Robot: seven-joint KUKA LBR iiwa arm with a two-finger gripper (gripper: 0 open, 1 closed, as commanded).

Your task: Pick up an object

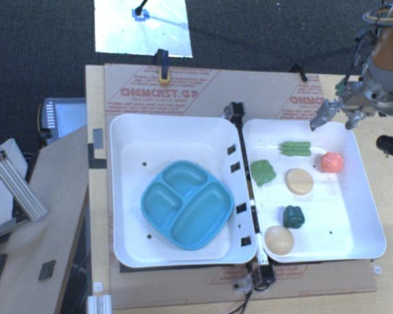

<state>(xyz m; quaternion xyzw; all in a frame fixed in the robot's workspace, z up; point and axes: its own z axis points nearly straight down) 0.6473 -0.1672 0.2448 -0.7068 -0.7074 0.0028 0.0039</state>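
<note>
A blue divided plate point(187, 205) fills my left bin point(128, 126); in the right bin point(363, 231) lie green, tan, dark-green and pink toy foods point(332, 162), while my gripper point(335, 115) hovers open and empty above that bin's far rim.

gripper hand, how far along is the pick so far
Nothing looks picked yet. The hand hangs open above the right bin's far rim, holding nothing. The pink piece and green bean pod lie nearest. Descent, grasp and lift all remain.

Grey arm point(382, 77), orange band point(388, 48)
</note>
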